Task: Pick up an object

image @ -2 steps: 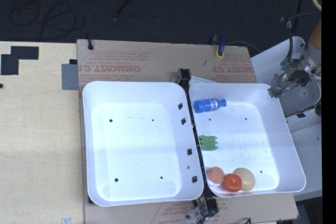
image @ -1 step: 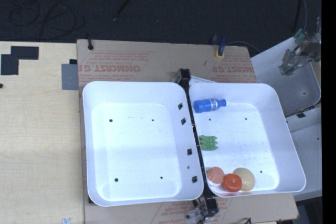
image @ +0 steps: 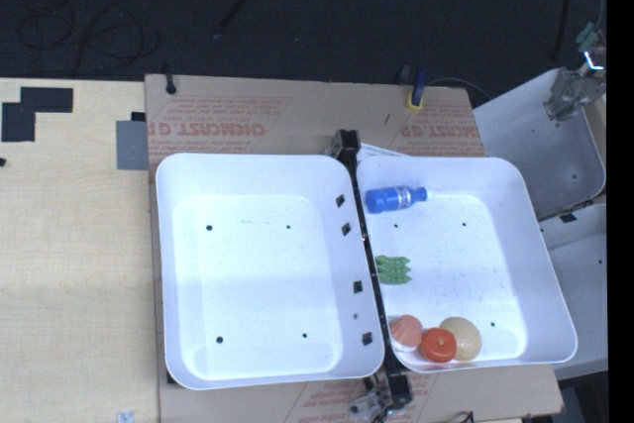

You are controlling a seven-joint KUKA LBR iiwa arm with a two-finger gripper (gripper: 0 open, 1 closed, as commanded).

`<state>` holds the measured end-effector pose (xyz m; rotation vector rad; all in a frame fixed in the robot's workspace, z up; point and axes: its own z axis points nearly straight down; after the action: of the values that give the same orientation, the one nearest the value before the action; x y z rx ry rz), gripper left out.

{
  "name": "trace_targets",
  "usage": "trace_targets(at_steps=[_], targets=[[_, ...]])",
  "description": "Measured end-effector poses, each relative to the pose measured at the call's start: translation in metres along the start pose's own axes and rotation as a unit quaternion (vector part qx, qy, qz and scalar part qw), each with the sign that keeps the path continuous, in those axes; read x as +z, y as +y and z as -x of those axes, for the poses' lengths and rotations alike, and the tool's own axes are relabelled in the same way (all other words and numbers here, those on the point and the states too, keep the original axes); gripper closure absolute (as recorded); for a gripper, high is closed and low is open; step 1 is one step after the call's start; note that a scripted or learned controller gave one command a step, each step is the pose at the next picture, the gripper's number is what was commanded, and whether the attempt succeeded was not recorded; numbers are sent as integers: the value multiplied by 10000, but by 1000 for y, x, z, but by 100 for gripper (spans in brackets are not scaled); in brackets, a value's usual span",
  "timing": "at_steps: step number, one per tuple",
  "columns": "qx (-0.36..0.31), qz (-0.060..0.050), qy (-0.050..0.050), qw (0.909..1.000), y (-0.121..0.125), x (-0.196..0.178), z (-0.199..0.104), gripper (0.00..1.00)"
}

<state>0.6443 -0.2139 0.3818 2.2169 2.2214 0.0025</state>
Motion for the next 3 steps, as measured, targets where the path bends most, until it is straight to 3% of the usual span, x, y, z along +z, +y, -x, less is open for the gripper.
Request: trace_targets(at_steps=[3], targets=[[-29,-20,3,10000,0,-66,-2,100]])
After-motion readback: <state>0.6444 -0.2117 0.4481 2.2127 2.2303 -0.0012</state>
